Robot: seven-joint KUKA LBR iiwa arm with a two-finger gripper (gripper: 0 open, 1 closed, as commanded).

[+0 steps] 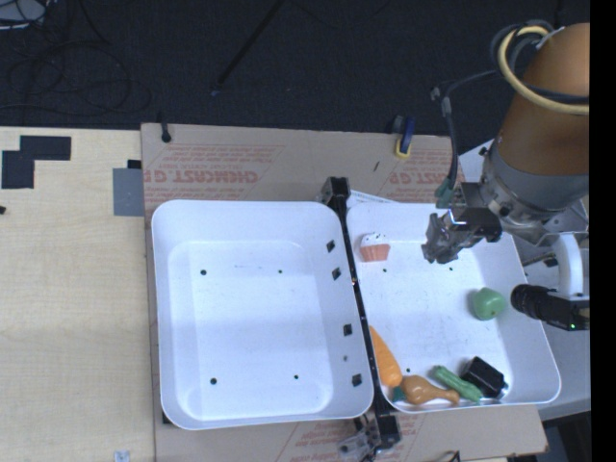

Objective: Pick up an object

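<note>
The gripper [445, 248] hangs over the right bin [423, 306]; its jaws are too dark and blurred to tell whether they are apart.

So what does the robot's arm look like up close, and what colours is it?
The arm is fat and round, with a big orange band and a grey part below it. A yellow ring sits near the top, and thin dark cables curl beside it. At the end is a small dark metal gripper.
</note>
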